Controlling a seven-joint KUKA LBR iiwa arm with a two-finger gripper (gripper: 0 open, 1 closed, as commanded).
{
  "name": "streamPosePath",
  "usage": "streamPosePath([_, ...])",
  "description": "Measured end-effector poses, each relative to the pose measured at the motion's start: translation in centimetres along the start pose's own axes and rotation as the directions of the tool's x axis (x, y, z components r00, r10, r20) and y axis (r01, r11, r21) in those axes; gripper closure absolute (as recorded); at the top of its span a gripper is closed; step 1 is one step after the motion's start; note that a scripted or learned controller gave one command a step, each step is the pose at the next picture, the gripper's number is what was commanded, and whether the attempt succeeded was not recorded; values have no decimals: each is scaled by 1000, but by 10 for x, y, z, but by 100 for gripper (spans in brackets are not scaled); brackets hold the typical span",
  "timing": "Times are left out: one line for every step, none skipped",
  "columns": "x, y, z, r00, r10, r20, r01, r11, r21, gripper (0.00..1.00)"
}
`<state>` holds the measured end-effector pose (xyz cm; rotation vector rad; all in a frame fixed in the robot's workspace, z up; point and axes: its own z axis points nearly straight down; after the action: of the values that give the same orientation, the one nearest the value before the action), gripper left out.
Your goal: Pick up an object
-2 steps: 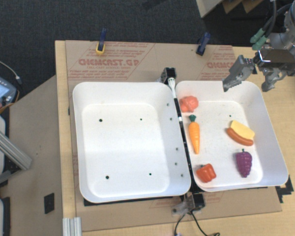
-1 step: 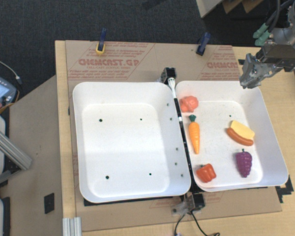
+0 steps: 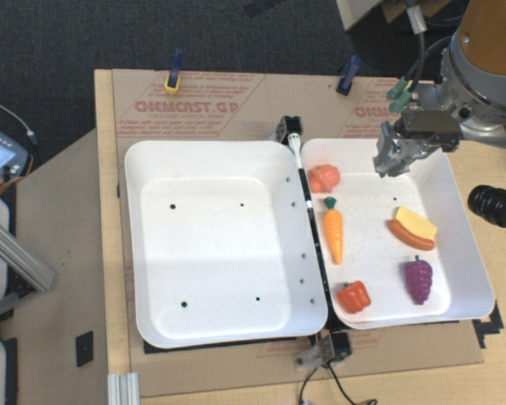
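Objects all in right bin (image 3: 464, 251): pink lumpy piece (image 3: 325, 177) at upper left near divider, carrot (image 3: 334, 236) just below it, lying lengthwise w/ green top toward the pink piece. Red pepper-like item (image 3: 352, 296) at lower left of bin, near front rim. Yellow/orange wedge, maybe bread or cheese slice (image 3: 414, 228), toward right-centre; purple grapes (image 3: 418, 279) just below it, apart. None touching each other.

Pincer (image 3: 393, 164) over upper part of right bin, above bare white floor, between pink piece and wedge but well apart from both. Nothing seen between fingers. Open or closed: can't tell, fingers too dark and blurred at this angle.

Grey arm (image 3: 481, 66) w/ orange band coming in from upper right, cables running along it.

Left bin (image 3: 143, 175): white, a few small dark dots on floor. Both bins side by side on brown cardboard sheet (image 3: 236, 99) w/ red lettering, on worktop (image 3: 489, 159). Yellow clip (image 3: 174, 80) and blue clip (image 3: 349, 74) on cardboard's far edge. Black lens-like part (image 3: 494, 204) at right of bin.
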<state>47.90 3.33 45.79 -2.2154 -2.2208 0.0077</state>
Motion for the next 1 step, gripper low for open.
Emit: streamPosePath([31, 0, 2, 1000, -1, 0, 1, 1000, -3, 100])
